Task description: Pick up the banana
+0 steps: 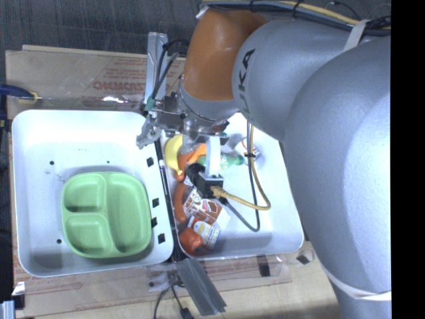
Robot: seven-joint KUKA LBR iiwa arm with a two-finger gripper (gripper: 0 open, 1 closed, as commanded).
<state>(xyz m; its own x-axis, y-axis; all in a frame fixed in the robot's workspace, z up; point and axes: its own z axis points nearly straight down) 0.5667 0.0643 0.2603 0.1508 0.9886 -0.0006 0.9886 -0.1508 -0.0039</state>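
You'll find the banana point(172, 150) in the upper-left part of the right bin point(279, 211), close to the wall it shares with the left bin point(40, 145). It is just beside an orange item point(188, 157) and above a red-and-white packet point(202, 211). The gripper point(190, 141) hangs directly at the banana under the arm's wrist, and you cannot tell whether it is open or closed. 1 green plate point(106, 212) with 3 compartments lies in the left bin.

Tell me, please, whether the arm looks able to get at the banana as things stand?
Probably yes: the gripper hangs just beside the banana, whose yellow top shows bare near the bin wall. An orange item next to it and that wall may crowd the approach.
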